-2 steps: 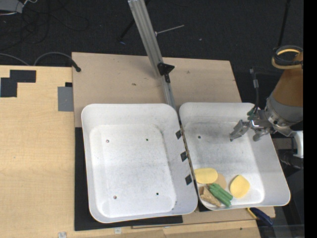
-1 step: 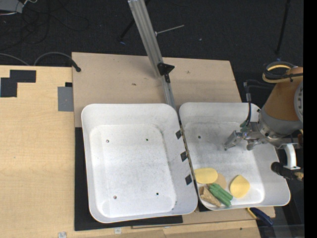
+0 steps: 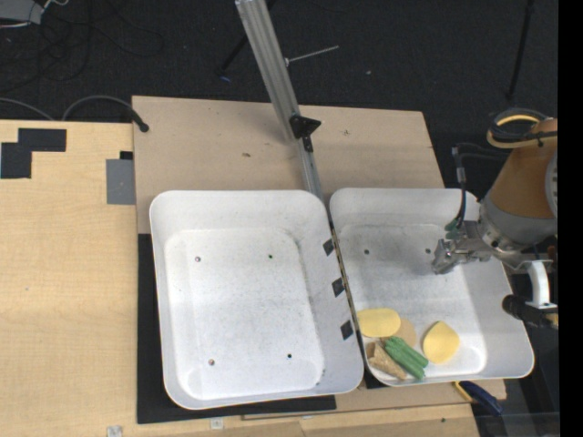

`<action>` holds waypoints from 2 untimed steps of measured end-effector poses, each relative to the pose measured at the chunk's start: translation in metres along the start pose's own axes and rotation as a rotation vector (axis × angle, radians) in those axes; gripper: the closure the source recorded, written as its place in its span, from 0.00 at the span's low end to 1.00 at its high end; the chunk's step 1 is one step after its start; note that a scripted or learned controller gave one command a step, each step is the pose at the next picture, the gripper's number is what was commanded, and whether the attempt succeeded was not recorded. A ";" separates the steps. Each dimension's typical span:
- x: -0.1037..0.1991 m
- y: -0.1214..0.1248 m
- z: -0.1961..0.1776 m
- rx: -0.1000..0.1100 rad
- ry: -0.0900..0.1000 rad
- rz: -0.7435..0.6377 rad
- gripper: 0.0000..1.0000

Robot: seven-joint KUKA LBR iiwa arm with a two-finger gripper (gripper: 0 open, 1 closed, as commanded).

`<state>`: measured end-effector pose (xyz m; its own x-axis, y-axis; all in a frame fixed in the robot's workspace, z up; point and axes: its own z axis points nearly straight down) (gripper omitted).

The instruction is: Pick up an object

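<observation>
In the right bin's (image 3: 510,358) near edge, toward its near-left corner, a small cluster of objects lies together: a yellow oval piece (image 3: 379,322), a green stick-like piece (image 3: 405,358) slanting just below it, a tan crumpled piece (image 3: 389,362) touching the green one on its left, and a second yellow piece (image 3: 441,342) just to their right. The green piece sits between the two yellow ones, and the tan piece reaches the bin's near rim. No writing, brand or label can be read on any of them.

The gripper (image 3: 444,258) hangs over the middle of the same bin, toward its right edge, well apart from the cluster. Whether it is spread or closed cannot be told from this view, and nothing is seen in its grasp. Behind it the arm's (image 3: 524,189) orange band and grey wrist come in over the bin's right rim.

The left bin (image 3: 173,217) sits flush against the right one; its speckled floor shows four small dark dots near the corners. Three black clips (image 3: 338,286) mark the seam where the two bins meet. A slanted aluminium rail (image 3: 273,71) rises from the far end of that seam, with a black bracket (image 3: 303,127) partway up.

Both bins rest on a brown board (image 3: 228,144), with a pale wooden surface (image 3: 64,271) adjoining on the left that bears black and grey rectangular patches near its far edge. Cables trail across the dark floor beyond.
</observation>
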<state>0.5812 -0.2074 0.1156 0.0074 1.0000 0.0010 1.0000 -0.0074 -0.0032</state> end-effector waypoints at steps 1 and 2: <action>-0.009 -0.002 -0.059 -0.006 -0.002 -0.002 1.00; -0.013 0.003 -0.103 -0.006 -0.002 -0.008 1.00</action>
<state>0.5840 -0.2204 0.2183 -0.0002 1.0000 -0.0011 1.0000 0.0002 0.0025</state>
